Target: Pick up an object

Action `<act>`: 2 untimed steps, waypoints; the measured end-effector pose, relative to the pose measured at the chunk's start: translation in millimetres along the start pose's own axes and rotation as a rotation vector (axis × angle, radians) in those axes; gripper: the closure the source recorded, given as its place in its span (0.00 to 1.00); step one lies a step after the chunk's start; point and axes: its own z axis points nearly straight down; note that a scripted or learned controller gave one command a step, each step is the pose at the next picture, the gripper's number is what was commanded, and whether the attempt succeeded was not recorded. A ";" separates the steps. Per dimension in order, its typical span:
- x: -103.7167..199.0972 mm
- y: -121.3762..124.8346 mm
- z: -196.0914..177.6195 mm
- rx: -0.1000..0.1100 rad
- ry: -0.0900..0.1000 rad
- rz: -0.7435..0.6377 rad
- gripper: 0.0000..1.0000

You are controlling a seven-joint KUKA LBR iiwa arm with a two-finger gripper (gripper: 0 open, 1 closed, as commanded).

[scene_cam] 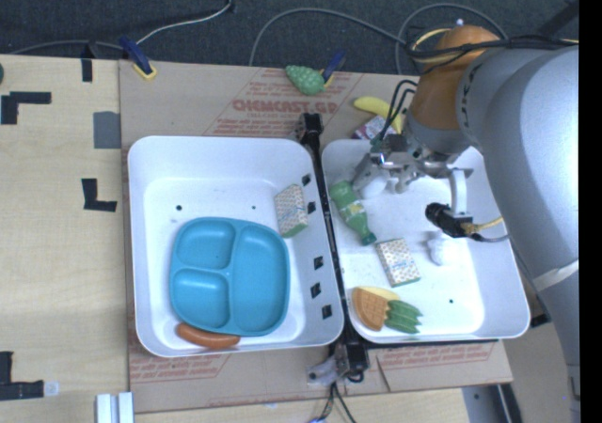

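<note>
The gripper [400, 170], whose grip state I cannot tell, hovers in the right bin [489, 294] just beside a green bottle [351, 211], near a patterned packet [399, 261] and corn cob [384, 308].

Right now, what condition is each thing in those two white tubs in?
Blue plate: flat, nothing on it.
Sausage: lying beside the plate's rim.
Green bottle: lying on its side.
Packet: lying flat.
Corn: lying flat.
Small box: leaning on the tub wall.

The robot arm [531, 130] is big, round and grey, with an orange band [442, 92] and thin black cables.
</note>
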 end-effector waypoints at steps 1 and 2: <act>0.6 -1.0 10.8 -0.001 -0.004 0.002 0.00; 10.8 12.5 12.9 0.003 0.012 -0.005 0.00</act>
